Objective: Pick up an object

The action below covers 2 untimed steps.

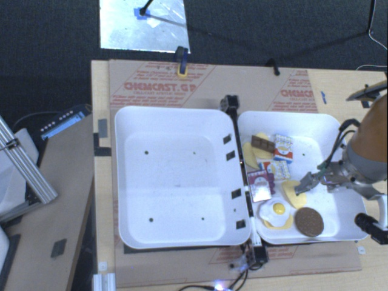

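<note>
The gripper [305, 183] hangs low in the right bin [327, 126], its tips over the yellow wedge [293, 194] at about four o'clock from the bin's middle; whether it is released or clenched I cannot tell, and nothing is visibly caught in it. The likeliest target is that wedge, lying just beside the brown cookie [309, 221] at its five o'clock and the fried egg [276, 214] at its seven o'clock. To do the pick well, I judge the arm should drop straight down, straddle the wedge across its narrow side, and close before lifting, keeping off the cookie. Counted: two bins, the left bin [176, 120] beside the right; one wedge, one cookie, one egg, one chocolate bar [262, 142] at eleven o'clock, and a few small packets [282, 148] too jumbled to number
</note>
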Motion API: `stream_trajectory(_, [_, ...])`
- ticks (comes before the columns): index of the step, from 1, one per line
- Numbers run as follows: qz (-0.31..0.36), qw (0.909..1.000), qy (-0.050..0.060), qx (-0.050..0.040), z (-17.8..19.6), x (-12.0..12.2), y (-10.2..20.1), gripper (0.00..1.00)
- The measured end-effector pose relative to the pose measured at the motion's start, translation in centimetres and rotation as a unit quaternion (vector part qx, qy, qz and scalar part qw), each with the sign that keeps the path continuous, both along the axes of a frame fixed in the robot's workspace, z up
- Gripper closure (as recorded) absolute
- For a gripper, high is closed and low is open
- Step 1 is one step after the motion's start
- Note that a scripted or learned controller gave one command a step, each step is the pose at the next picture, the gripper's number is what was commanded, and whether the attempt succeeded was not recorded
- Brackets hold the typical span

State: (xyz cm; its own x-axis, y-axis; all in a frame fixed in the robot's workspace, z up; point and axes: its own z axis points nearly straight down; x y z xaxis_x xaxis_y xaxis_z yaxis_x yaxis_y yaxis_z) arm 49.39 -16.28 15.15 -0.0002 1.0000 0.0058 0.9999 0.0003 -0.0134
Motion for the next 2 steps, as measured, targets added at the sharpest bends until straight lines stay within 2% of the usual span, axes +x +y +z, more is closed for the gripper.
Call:
stream_trajectory(1, [0.001, 1.0000, -0.009, -0.0036, 1.7, 0.6, -0.2, 1.00])
stream_trajectory(2, [0.004, 0.9998, -0.017, -0.0046, 27.9, -0.6, 3.3, 1.00])
